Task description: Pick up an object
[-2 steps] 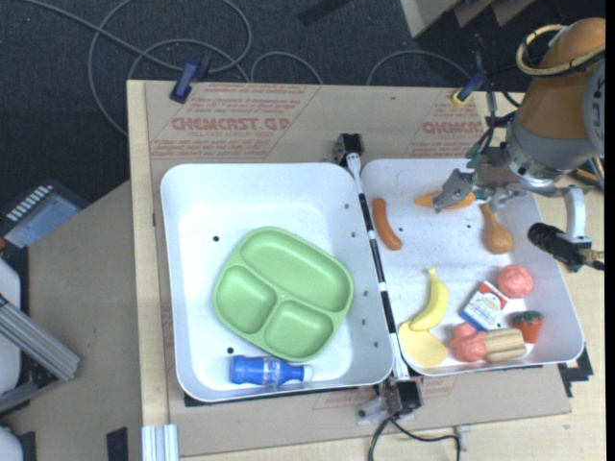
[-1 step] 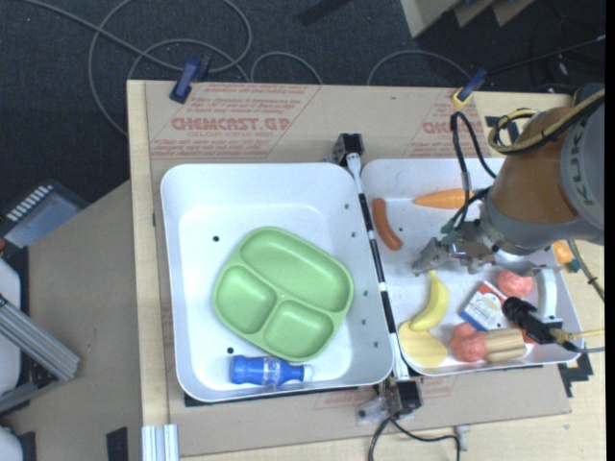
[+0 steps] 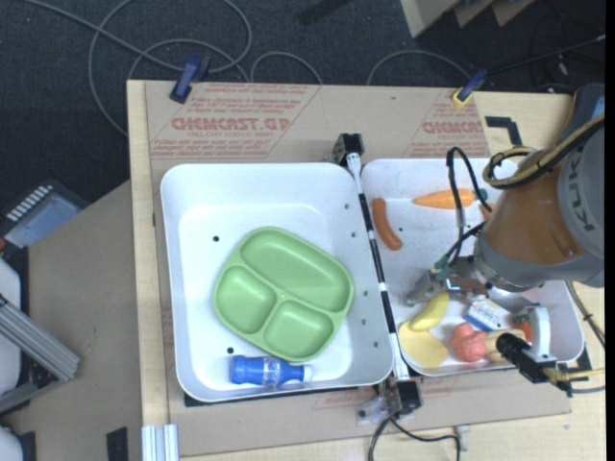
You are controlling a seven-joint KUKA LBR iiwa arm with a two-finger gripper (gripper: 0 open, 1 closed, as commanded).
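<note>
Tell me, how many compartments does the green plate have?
3. The green plate in the left bin has one long compartment along its far side and two smaller ones along its near side.

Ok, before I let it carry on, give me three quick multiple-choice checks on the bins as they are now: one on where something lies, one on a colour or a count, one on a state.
1. Where does the blue bottle lie?
A. In the left bin, at its near edge
B. In the right bin, beside the carrot
C. On the cardboard outside both bins

2. How many compartments has the green tray?
A. Two
B. Three
C. Five

3. How does the blue bottle rest?
A. Upright on its base
B. Propped up inside the green tray
C. On its side on the bin floor

Answers:
1 A: it lies inside the left bin, just below the tray.
2 B: one long compartment and two smaller ones show.
3 C: its length runs flat along the bin floor, outside the tray.
</note>
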